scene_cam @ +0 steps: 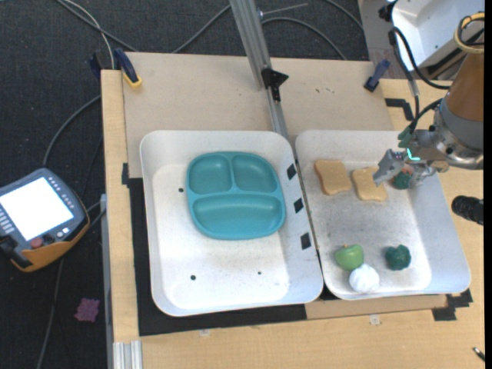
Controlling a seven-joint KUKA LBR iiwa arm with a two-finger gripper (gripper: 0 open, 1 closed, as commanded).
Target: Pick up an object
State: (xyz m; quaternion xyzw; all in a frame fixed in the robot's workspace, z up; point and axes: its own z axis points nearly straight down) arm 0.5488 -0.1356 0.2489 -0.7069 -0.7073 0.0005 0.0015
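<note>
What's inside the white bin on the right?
In the right bin: two tan bread-like pieces, a green fruit, a white ball, a dark green lump. The hand covers something greenish.

A teal three-compartment plastic plate (234, 194) sat in the left white bin (165, 283). Off the bench on the dark carpet lay a grey-and-orange handheld pendant with a lit screen (37, 217), plus a small purple scrap (88, 309).

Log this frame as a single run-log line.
gripper: low in right bin, by tan piece | grasp: unconfirmed | also there: second tan piece, green apple, white ball, dark green piece | left bin: teal divided plate
</note>
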